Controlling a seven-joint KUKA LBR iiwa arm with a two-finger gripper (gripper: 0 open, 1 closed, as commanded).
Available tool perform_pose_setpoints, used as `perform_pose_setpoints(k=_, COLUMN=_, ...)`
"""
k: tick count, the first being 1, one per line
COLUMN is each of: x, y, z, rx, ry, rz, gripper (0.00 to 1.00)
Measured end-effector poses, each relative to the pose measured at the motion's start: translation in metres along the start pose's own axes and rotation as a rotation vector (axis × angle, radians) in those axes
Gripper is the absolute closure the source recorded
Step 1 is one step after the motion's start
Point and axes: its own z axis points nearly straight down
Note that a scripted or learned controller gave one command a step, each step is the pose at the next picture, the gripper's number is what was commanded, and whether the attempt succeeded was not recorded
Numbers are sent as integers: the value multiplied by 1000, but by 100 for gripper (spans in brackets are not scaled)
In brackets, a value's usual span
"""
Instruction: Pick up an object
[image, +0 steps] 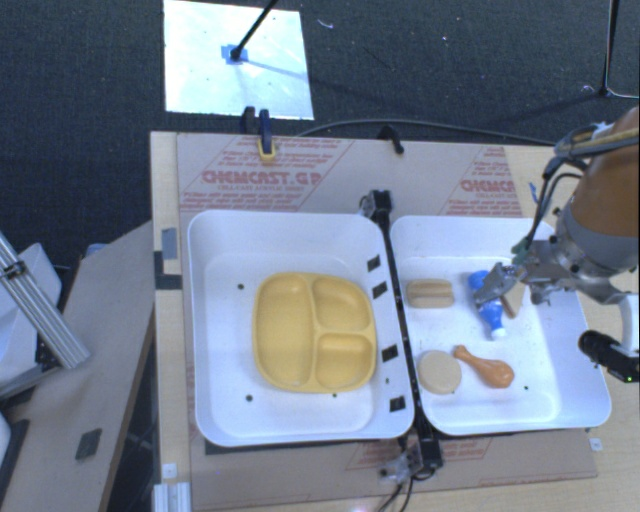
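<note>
In the right bin, a blue object with a white end lies near the middle. My gripper hangs right over the blue object's upper end and hides part of it. A small tan piece shows just beside the gripper. Left of them rests a tan bun-shaped piece. Toward the front lie a round tan biscuit and an orange drumstick.
The left bin holds a yellow divided plate. Black clips run along the wall between the bins. The arm comes in over the right bin's far right side.
</note>
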Motion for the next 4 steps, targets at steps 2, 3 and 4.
perform_pose_setpoints(k=2, x=10, y=0, z=49, rx=-10, ry=-1, rz=-1, gripper=0)
perform_pose_setpoints(k=3, x=16, y=-3, z=93, rx=-8, ry=0, rz=-1, gripper=0)
perform_pose_setpoints(k=4, x=11, y=6, z=147, rx=-9, ry=-1, rz=-1, gripper=0)
